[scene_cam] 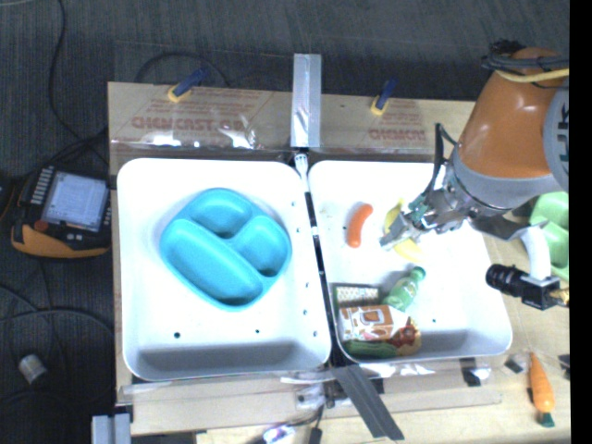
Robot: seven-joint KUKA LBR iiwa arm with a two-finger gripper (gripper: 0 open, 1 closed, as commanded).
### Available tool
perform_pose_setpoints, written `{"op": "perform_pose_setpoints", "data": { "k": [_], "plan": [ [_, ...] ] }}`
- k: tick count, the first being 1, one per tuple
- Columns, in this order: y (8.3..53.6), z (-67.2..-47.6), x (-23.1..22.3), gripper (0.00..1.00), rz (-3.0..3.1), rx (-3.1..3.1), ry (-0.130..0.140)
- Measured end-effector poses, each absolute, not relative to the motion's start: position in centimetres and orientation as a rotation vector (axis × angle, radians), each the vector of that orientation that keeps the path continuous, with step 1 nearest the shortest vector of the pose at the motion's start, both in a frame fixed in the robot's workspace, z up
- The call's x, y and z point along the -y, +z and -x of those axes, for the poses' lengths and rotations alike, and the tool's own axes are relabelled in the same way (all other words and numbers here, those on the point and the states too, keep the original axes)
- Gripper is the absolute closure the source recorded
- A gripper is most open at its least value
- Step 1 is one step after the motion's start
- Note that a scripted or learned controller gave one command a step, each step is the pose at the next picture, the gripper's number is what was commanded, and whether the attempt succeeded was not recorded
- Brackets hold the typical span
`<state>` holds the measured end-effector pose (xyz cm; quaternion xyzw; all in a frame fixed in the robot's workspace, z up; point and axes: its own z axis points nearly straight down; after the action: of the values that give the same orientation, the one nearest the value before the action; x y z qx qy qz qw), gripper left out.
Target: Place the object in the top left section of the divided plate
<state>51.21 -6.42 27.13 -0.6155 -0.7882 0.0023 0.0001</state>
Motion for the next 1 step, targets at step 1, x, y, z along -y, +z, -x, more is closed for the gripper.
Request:
{"op": "perform_pose_setpoints", "data": {
  "k": [1],
  "plan": [
    [20.7,-48.78,-1.55,1.0,2.14,2.295,0.007]
  ]
}}
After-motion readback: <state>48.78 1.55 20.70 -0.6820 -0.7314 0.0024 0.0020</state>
